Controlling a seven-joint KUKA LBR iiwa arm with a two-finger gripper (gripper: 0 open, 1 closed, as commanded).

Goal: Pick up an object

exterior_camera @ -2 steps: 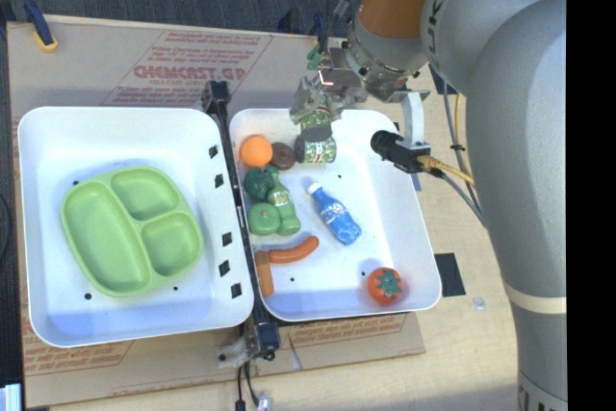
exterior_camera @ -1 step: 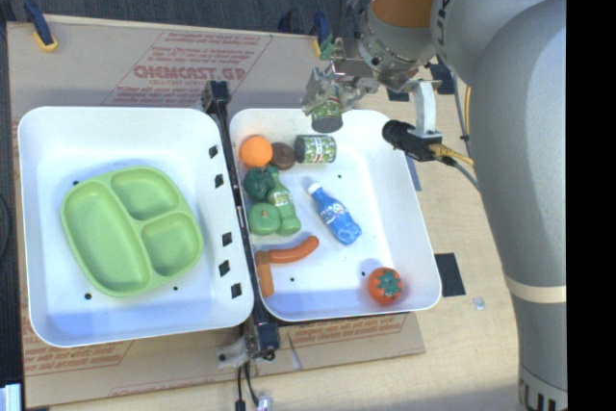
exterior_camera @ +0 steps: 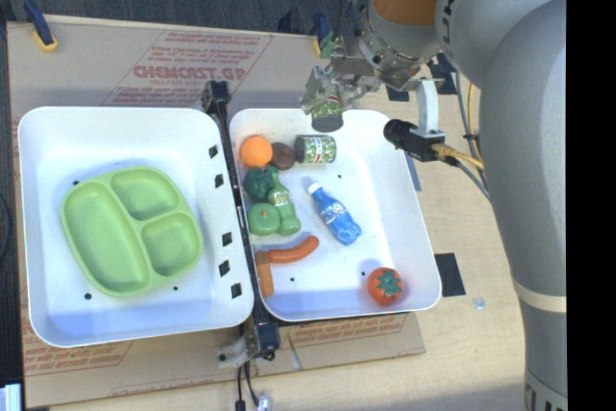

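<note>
Over the far rim of the right bin (exterior_camera: 404, 178), gripper (exterior_camera: 327, 111) hanging low with a small dark-and-green object (exterior_camera: 327, 118) at its tips; held or not, spread or closed, impossible to tell. Just below: green jar (exterior_camera: 316, 149), brown ball (exterior_camera: 282, 155), orange (exterior_camera: 255, 152), blue bottle (exterior_camera: 334, 213), tomato (exterior_camera: 385, 285). Leftward, green divided plate (exterior_camera: 130, 228) in the left bin (exterior_camera: 38, 207).
</note>
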